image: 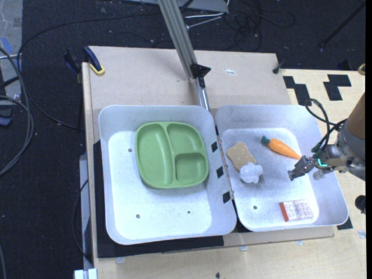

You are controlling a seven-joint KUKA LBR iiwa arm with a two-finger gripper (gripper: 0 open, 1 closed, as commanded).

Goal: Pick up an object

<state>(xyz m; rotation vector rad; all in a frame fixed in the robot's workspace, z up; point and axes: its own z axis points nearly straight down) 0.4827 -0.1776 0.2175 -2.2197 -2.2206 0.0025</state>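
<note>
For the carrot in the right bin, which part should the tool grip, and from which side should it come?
Grip the carrot across its thick orange middle, coming straight down from above. It lies flat on the right bin floor, green tip up-left, narrow end down-right, so the fingers should close across its long axis. The middle looks widest and least likely to slip. The cracker sits apart, leaving room.

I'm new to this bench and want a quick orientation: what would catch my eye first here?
The green divided plastic plate stands out, lying in the left white bin. In the right white bin the orange toy carrot draws the eye, with a tan cracker-like piece, a small white lump and a red-and-white packet around it. The gripper hangs just right of the carrot.
</note>
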